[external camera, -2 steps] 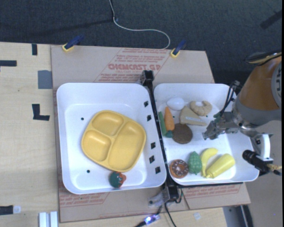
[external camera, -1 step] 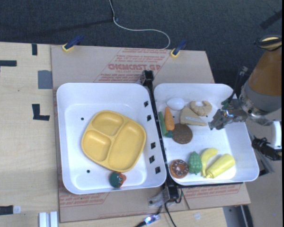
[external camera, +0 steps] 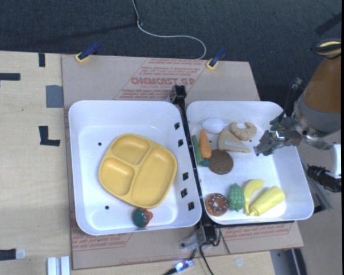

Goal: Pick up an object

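Two shallow white bins sitting side by side on cardboard-covered bench. Grey arm's two-finger gripper [external camera: 268, 142] hovering over right bin [external camera: 292, 176], near pale wedge-shaped toy cheese [external camera: 234, 142]. Risk: crowded toys, fingers nudging cheese or closing on nothing. Fingers looking slightly apart, holding nothing, apparently touching nothing.

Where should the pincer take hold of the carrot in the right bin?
Probably mid-body, from straight above. The carrot lies flat and slender, lengthwise along the bin's left wall, so close across its narrow width; the brown round cookie crowds its lower end.
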You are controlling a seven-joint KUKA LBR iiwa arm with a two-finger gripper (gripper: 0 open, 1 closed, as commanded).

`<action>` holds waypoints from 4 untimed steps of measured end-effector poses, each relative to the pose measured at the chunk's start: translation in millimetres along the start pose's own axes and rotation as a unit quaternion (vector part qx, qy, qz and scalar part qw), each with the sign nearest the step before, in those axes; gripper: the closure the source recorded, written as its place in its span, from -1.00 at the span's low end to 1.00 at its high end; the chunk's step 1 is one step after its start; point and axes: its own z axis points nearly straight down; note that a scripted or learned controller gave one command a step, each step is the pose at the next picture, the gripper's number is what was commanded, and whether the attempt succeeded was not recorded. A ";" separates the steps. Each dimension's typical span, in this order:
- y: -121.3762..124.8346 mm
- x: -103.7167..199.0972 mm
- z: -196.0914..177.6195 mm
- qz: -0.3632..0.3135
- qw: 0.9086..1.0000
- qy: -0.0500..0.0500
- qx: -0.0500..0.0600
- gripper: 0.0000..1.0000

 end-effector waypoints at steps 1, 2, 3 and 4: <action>-5.3 57.3 -5.8 -0.002 1.000 0.001 0.001 1.00; 0.5 113.3 -12.6 -0.003 1.000 0.001 0.000 1.00; 1.5 170.0 -10.5 -0.003 1.000 0.001 0.001 1.00; 12.0 178.1 9.3 0.000 1.000 -0.001 0.002 1.00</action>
